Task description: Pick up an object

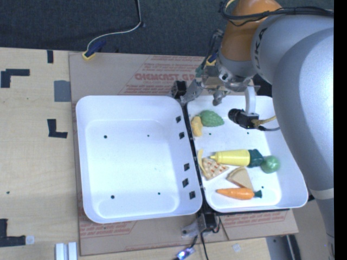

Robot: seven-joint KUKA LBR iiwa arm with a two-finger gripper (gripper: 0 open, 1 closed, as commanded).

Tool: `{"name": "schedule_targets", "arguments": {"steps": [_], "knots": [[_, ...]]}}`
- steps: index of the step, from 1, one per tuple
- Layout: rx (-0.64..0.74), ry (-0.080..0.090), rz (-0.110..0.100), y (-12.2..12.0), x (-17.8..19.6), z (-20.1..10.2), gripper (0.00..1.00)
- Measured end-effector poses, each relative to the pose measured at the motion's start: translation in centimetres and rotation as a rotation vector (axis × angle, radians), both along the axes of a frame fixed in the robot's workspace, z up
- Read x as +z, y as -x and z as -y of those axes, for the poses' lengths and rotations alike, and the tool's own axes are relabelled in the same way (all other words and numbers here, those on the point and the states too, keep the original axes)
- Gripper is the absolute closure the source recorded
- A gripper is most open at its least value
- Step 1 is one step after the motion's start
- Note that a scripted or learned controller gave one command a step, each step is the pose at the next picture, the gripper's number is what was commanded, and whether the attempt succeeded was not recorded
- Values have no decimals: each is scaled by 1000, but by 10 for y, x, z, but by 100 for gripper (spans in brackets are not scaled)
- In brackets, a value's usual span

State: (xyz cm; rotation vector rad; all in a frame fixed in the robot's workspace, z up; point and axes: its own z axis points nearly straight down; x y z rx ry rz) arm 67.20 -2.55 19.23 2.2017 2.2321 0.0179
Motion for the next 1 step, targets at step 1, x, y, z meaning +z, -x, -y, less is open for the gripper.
{"name": "schedule_targets", "arguments": {"steps": [1], "knots": [[-4,1,-5,3,79,-77,0]]}}
